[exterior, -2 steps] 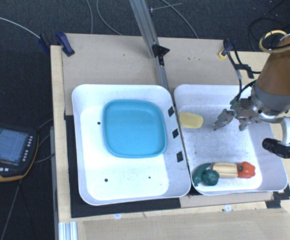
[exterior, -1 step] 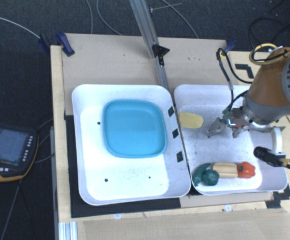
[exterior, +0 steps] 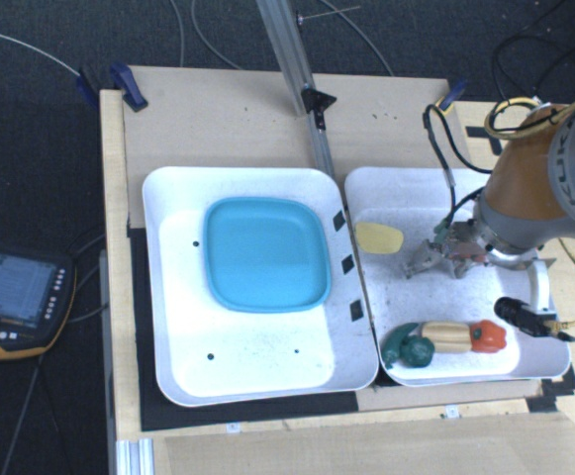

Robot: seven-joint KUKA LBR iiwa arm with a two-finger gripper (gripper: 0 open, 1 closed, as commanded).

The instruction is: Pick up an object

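My gripper (exterior: pixel 433 257) hangs low over the middle of the right bin (exterior: pixel 406 198), reaching in from the right, and nothing shows in its grasp. A flat yellow piece (exterior: pixel 378 237) lies just to its left, near the bin's left wall. Along the front wall of the same bin lie a dark green lump (exterior: pixel 409 348), a pale wooden cylinder (exterior: pixel 448 336) and a red piece (exterior: pixel 488 336), all in a row and touching. The gripper stands apart from each of them.
The left bin (exterior: pixel 173 295) bears a light blue square plate (exterior: pixel 267 253). A metal pole (exterior: pixel 292 43) slants down from the top between the two bins. Cables run beside the arm's orange band (exterior: pixel 525 181) at the right.
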